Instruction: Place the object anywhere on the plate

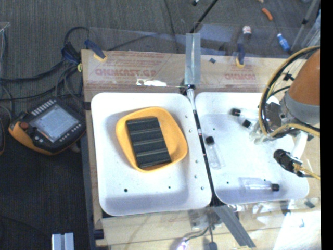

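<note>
On yellow plate point(179, 139) (left bin point(104, 155)) | black object point(149, 142) | apart from arm point(307, 87)

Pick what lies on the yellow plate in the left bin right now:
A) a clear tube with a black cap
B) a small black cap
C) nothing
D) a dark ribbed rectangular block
D: the dark ribbed rectangular block rests flat on the yellow plate in the left bin; the clear capped tubes lie in the right bin.
</note>
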